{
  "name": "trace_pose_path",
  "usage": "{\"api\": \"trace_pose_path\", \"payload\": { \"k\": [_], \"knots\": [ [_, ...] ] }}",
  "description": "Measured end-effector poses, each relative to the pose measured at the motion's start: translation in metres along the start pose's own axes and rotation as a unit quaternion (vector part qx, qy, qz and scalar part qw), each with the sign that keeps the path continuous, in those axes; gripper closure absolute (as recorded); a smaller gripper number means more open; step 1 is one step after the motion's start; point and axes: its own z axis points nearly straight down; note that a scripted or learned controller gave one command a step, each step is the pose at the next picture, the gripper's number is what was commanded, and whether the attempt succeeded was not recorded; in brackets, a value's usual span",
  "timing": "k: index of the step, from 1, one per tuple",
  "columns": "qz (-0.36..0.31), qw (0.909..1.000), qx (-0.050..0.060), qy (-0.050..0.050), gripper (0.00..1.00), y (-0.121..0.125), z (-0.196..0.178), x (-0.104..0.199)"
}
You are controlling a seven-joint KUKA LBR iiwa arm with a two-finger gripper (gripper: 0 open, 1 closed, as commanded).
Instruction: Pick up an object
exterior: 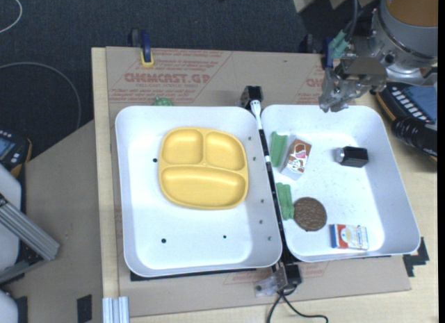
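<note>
The arm comes in from the right, and its end effector (336, 101) hangs over the far rim of the right bin (396, 176), near that bin's far left corner. From here I cannot tell whether it is released or clenched; nothing shows in its grasp.

Everything loose lies inside the right bin. A small black block (352, 155) sits toward the bin's far right part, closest to the end effector but well apart from it. A red and white carton (297, 158) lies tilted near the bin's left wall, with a green strip (278, 150) just beside it against that wall. A second green piece (284, 199) lies further down the same wall, touching a brown round disc (310, 214). A small red, white and blue packet (348, 237) rests near the bin's near edge.

The left bin (139, 210), touching the right bin's left wall, holds a yellow divided plate (203, 167).
</note>
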Motion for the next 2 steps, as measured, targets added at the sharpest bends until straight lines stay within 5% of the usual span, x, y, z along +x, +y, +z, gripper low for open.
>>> {"api": "trace_pose_path", "payload": {
  "k": [1,2],
  "knots": [
    [0.0,0.9999,0.012,-0.001,1.0,-0.047,0.061,0.029],
    [-0.001,1.0,0.006,0.0,1.0,-0.044,0.045,0.074]
  ]
}}
